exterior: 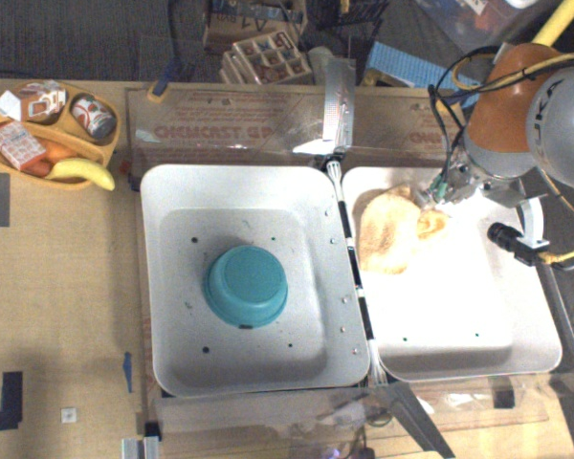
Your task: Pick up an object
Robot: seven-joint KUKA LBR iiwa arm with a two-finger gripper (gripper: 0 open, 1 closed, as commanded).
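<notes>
1. Tan soft object point(390, 232), pale and crumpled, is lying in the right bin point(478, 342), against that bin's left wall and toward its far end; what exactly it is cannot be told.
2. Gripper point(440, 191) is hanging over the far part of the right bin, its tip meeting the tan soft object's right edge, where an orange-tinged lobe is sticking out toward the arm.
3. Whether the fingers are parted or pressed together cannot be told, since they are showing as a small blurred cluster; nothing is showing clearly between them.
4. Arm point(536, 113), grey with its orange band, is reaching in over the right bin's far right corner.
5. Teal bowl point(248, 285) is sitting upside down in the middle of the left bin point(172, 199), just beside the right bin.
6. Yellow tray point(19, 165) with a banana point(83, 171) is resting on the bench, well beyond the left bin from the right bin.
</notes>
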